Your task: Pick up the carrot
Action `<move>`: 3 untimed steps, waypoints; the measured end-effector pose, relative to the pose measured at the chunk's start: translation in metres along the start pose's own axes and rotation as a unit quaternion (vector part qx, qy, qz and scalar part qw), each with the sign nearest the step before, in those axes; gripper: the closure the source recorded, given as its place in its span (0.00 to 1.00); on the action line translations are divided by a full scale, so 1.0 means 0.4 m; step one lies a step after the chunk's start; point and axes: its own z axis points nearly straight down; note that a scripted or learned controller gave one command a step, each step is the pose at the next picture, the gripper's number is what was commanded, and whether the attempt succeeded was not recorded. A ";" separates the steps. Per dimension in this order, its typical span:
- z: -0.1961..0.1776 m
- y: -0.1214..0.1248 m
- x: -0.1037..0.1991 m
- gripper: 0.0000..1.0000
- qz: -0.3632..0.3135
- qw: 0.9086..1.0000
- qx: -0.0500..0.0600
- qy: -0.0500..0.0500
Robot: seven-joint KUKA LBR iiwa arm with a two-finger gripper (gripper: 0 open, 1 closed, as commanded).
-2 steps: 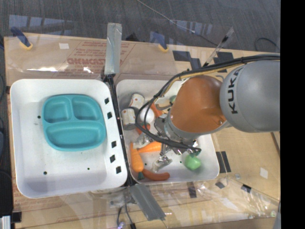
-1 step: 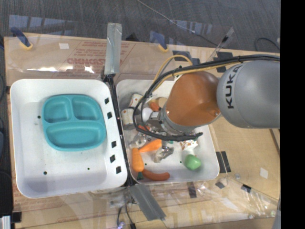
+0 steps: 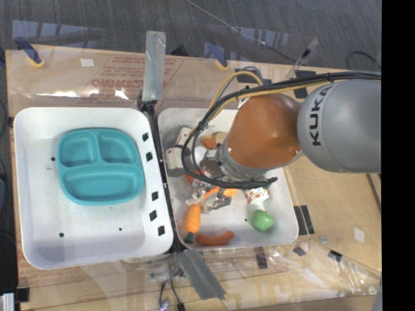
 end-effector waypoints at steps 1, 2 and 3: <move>-0.258 0.041 -0.086 1.00 0.056 0.998 0.004 -0.001; -0.572 -0.050 0.096 1.00 -0.086 0.996 0.004 0.001; -0.282 0.067 0.153 1.00 -0.173 0.985 -0.005 0.002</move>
